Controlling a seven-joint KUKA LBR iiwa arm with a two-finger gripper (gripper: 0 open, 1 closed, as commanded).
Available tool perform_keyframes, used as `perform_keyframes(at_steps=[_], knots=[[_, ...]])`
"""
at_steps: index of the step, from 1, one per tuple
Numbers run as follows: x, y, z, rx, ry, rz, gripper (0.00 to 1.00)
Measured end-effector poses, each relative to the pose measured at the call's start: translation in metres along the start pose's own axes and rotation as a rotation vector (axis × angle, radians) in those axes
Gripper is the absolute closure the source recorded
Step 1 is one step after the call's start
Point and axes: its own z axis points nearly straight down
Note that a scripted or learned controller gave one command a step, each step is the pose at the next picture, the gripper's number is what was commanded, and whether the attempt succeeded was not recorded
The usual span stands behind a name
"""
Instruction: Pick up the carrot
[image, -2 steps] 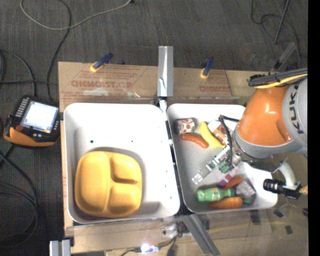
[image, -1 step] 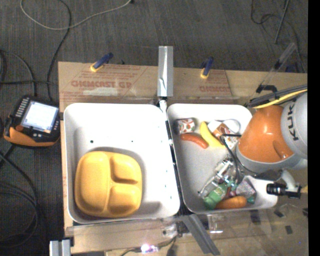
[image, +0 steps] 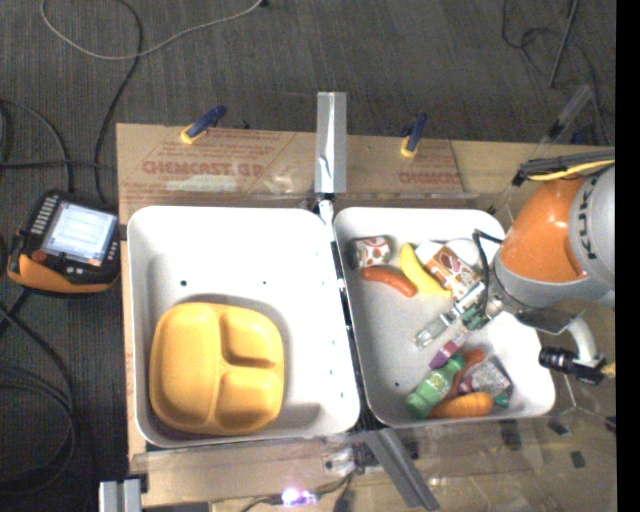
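Observation:
The carrot is an orange tapered piece lying flat near the front edge of the right bin, between a green bottle and a grey packet. My gripper hangs over the middle of the right bin, pointing down and left. It is farther back than the carrot and slightly left of it. Its two metal fingers stand apart with nothing between them. A small purple item lies just below the fingertips.
At the back of the right bin lie a red sausage, a banana, a small can and a snack pack. A yellow compartment plate sits in the left bin. The bins share a raised middle wall.

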Motion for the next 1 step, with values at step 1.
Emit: perform_keyframes(at_steps=[1], knots=[[0.0492,-0.0168,-0.0597,0.015,0.009,0.339,0.00]])
